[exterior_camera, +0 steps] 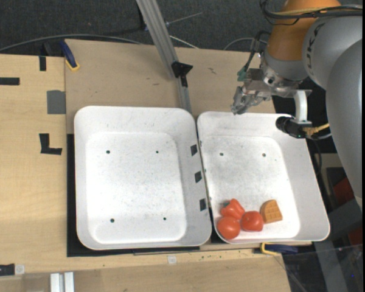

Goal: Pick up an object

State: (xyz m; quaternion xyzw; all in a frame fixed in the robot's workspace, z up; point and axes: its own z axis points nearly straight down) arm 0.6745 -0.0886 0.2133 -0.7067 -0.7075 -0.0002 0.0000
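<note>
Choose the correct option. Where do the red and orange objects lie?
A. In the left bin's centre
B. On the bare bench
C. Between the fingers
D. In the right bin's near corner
D: the red objects and the orange object sit clustered at the near edge of the right bin.

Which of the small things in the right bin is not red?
The tan, waffle-like block, rightmost of the cluster; the three pieces beside it are red.

arm: reaching in from right | pincer [238,107]: pointing down
</note>
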